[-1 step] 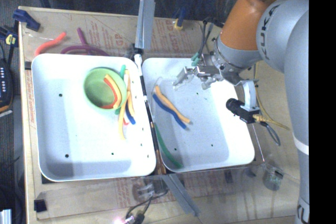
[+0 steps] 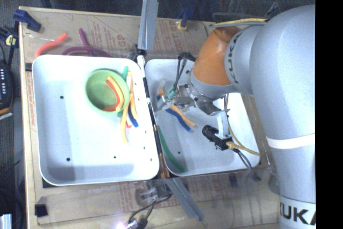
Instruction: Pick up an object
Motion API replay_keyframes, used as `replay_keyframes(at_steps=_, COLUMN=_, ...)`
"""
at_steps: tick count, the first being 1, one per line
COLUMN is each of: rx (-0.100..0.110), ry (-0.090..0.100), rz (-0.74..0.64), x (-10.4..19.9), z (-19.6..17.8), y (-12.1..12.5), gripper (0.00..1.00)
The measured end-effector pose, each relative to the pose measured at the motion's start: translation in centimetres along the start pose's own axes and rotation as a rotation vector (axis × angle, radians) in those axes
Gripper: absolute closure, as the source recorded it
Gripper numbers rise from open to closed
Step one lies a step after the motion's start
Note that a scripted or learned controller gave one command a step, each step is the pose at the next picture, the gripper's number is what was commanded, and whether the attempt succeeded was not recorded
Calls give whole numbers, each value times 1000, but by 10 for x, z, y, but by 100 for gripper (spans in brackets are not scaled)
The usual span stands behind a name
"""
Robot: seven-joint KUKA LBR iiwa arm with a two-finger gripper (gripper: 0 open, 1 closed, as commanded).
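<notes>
White bins (image 2: 53,163), green bowl (image 2: 102,91), yellow, red and blue strips (image 2: 128,107), orange-banded grey arm (image 2: 278,61).

Bins (image 2: 80,163) glossy white plastic; bench (image 2: 107,27) matt bare wood; arm (image 2: 284,61) smooth satin grey.

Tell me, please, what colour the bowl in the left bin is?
Green. The bowl shows clearly in the camera view, with thin coloured strips lying across its right edge.
</notes>
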State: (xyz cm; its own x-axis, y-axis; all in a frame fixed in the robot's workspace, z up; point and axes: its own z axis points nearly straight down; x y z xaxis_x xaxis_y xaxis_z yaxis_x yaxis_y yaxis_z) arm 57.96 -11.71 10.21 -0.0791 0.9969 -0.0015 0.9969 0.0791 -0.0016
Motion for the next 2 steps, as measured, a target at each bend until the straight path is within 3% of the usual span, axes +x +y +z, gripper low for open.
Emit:
replay_keyframes(at_steps=1, rx=1, ry=7, rz=-23, x=-17, z=9, y=33, gripper=0)
replay_keyframes(at_steps=2, rx=-1, ry=5, rz=-26, x=-17, z=-3, y=34, gripper=100)
